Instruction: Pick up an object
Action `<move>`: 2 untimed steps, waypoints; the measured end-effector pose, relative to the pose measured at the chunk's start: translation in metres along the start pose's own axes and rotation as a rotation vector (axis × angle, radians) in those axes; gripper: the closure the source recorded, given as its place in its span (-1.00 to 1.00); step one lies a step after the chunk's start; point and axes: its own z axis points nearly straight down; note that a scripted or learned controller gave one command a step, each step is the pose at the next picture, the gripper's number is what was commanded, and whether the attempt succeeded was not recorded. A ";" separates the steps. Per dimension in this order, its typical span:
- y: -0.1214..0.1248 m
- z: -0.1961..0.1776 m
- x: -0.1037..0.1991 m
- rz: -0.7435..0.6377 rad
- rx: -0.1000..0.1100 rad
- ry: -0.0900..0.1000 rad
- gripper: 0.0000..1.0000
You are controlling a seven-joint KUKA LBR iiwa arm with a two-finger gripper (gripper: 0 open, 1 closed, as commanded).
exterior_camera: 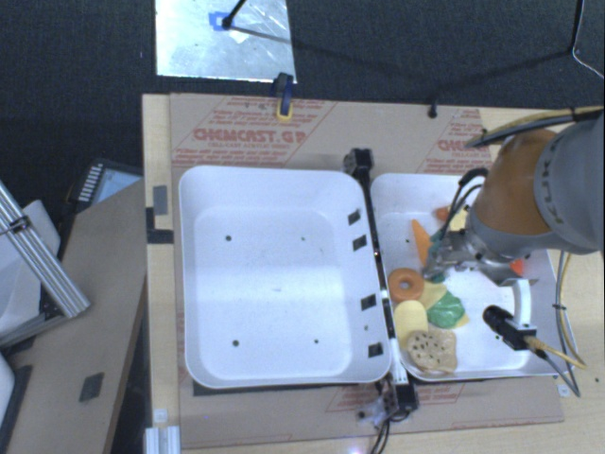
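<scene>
Objects for picking crowd the right bin [406, 192] along its left wall, where the arm's gripper [437, 265], its jaw state hidden from me, hangs just right of the orange ring [406, 285], with the carrot [421, 238] above and the green piece [445, 309] below.

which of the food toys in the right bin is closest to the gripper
The orange ring, just left of the gripper. The green piece and brown cookie lie farther toward the bin's front.

cam: fixed overhead | slanted down | both bins [274, 183] framed
</scene>
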 end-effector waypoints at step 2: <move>-0.003 0.002 0.006 -0.007 0.004 0.002 1.00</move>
